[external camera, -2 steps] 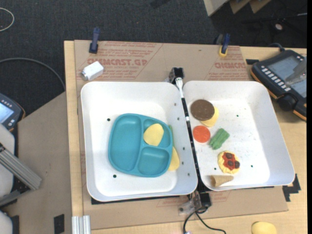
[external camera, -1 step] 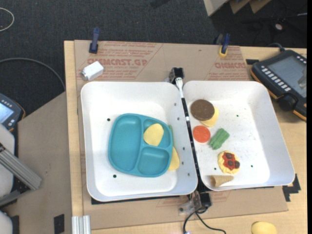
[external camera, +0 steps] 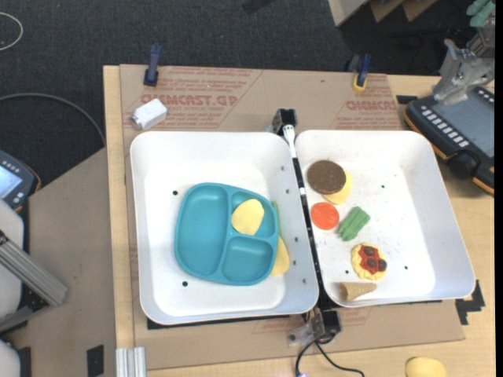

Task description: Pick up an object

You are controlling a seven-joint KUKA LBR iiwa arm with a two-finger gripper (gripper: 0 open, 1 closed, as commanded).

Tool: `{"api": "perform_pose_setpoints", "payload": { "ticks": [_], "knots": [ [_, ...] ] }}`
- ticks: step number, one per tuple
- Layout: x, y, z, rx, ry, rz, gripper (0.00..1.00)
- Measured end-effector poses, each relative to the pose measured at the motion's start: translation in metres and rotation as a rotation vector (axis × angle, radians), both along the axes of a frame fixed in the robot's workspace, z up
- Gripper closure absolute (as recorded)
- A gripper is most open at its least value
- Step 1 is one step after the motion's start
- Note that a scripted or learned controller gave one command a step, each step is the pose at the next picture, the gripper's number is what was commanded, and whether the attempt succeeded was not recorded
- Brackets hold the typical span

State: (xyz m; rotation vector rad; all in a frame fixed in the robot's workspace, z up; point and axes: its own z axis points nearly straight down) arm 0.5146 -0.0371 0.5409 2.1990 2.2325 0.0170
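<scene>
Toys cluster in right bin (external camera: 409, 155): cookie (external camera: 325, 177) at 12 o'clock, touching tomato (external camera: 325, 215), pickle (external camera: 354, 223) beside it. Crowding risks double grab or nudge. Tool state: cannot tell.

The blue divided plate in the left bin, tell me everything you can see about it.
The blue divided plate is teal, smooth like plastic, with rounded corners and three compartments. It lies flat in the left bin, slightly turned, towards that bin's right side. A pale yellow piece sits in its upper right compartment; the other two compartments hold nothing. A second yellow piece pokes out at its lower right edge, touching it or partly beneath.
</scene>
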Motion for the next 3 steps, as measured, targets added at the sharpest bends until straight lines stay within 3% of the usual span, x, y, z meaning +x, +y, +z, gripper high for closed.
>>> {"api": "perform_pose_setpoints", "payload": {
  "ticks": [1,2,3],
  "knots": [
    [-0.038,-0.021,-0.108,-0.001,0.025,-0.019,1.00],
    [-0.021,0.093,0.001,0.002,-0.002,-0.001,1.00],
    [-0.036,0.080,-0.082,-0.003,0.022,-0.017,1.00]
  ]
}}
